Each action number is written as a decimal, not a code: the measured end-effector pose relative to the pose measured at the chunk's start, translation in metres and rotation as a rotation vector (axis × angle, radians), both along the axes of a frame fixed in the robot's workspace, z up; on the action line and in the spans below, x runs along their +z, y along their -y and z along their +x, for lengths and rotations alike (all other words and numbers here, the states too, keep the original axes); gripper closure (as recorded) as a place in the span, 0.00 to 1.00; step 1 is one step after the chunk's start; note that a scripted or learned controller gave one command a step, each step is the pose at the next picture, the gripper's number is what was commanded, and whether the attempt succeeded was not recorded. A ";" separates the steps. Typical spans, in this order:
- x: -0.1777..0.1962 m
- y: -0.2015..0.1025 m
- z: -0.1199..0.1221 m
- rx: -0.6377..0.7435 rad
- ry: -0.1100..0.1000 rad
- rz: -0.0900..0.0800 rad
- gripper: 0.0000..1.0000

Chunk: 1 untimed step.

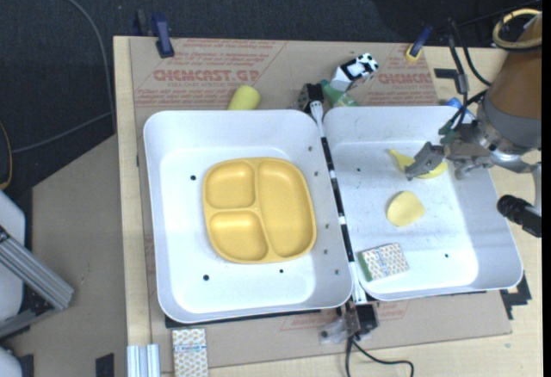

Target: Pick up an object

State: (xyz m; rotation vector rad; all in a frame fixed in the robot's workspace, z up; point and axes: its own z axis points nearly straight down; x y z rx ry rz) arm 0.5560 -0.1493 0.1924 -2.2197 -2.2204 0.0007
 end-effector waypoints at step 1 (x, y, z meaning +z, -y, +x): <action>-0.106 -0.016 0.014 0.000 -0.001 0.000 0.00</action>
